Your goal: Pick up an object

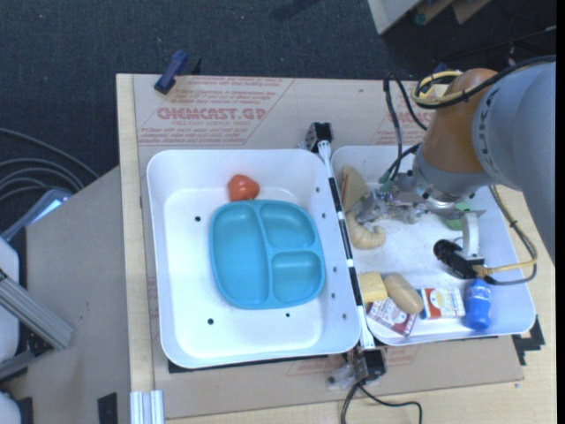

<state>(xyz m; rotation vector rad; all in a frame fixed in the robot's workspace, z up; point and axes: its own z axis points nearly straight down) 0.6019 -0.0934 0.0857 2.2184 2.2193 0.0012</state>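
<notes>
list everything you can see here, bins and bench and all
left bin: 1, white, left side of the bench
right bin: 1, white, beside it on the right
plate: 1, blue, three compartments, middle of the left bin
ball: 1, orange-red, left bin, at the plate's far edge
bread-like pieces: 3, tan, right bin, along its left side
block: 1, yellow, right bin, near side
packets: 2, red and white, right bin, near edge
bottle: 1, blue, right bin, near right corner
clip: 1, blue, far left corner of the bench
arm: 1, grey with orange band, above the right bin
tool: 1, metal, over the right bin's far half
</notes>
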